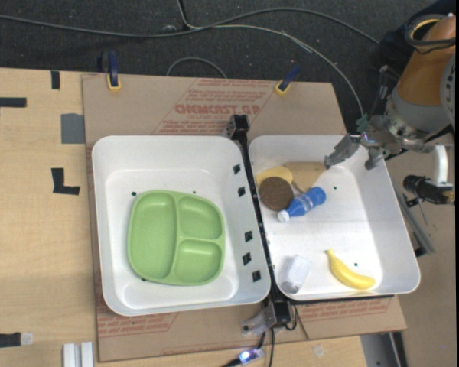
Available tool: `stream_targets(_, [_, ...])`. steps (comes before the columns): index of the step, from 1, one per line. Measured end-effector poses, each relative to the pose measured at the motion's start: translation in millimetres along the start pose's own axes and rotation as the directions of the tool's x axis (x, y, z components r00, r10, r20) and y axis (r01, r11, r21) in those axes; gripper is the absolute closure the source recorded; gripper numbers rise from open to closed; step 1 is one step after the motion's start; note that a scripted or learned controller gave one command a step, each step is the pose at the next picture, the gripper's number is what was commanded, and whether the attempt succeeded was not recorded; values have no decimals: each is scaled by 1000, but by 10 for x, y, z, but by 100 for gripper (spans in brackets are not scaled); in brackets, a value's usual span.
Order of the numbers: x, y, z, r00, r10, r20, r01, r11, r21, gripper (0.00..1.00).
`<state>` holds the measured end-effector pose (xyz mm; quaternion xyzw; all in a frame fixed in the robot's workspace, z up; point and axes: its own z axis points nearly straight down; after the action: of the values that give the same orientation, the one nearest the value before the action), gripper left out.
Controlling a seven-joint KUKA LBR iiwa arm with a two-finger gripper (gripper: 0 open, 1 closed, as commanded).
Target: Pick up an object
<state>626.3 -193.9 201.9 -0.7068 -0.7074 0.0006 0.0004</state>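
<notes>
The right bin [382, 220] holds a small blue bottle [304, 203], a brown round disc [275, 193] lying on a tan flat piece [302, 174], a yellow banana [349, 271] and a clear plastic cup [294, 271]. My gripper [357, 152] hangs over the bin's far right corner, above and to the right of the bottle. Its two dark fingers are spread apart with nothing between them.
The left bin [107, 205] carries a green divided plate [176, 237]. A black divider [249, 205] with clips runs between the bins. Cables cross the dark floor behind the bench. Clamps [112, 73] pin the cardboard sheet at the back.
</notes>
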Motion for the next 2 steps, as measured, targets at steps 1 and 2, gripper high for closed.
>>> stream_targets(1, [53, -44, 546, 1000, -1, 0, 1, 1000, 4, 0])
stream_targets(2, [-40, -72, 1062, 1000, 1, 0, -1, 1000, 4, 0])
